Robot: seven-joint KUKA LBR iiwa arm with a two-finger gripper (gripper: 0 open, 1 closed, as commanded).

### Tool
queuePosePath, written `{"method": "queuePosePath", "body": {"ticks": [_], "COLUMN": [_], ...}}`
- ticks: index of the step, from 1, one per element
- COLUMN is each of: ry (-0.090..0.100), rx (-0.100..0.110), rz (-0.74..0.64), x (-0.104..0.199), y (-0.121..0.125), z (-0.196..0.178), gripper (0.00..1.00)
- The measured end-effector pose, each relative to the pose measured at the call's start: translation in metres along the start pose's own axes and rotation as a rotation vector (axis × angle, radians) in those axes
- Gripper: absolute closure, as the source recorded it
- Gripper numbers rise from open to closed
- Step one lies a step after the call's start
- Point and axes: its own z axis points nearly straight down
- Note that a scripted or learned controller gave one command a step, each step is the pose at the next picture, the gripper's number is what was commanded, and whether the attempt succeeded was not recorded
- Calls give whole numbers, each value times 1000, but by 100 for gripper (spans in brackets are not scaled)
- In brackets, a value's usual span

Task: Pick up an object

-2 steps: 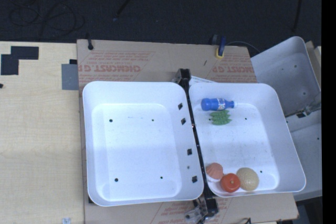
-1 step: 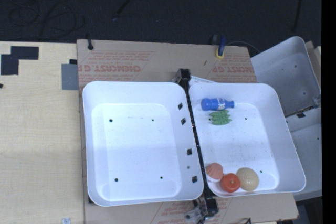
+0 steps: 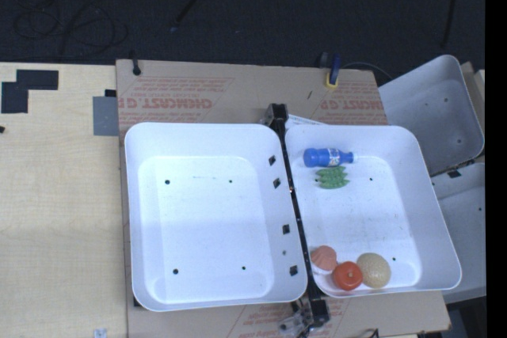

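right bin: held every object
blue bottle: lay on its side near far wall
green toy: just beside the bottle
near corner: pink ball, red tomato, beige ball, clustered
left bin: white

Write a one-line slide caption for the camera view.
Two white bins side by side; the right bin holds a blue bottle, a green toy and three small round items.
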Motion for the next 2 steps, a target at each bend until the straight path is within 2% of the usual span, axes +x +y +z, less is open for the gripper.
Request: {"method": "queuePosePath", "body": {"ticks": [1,2], "ry": [-1,1], "rx": [-4,1], "rz": [4,6], "x": [0,1], "y": [17,-1], "z": [-37,-38], "gripper": [100,100]}}
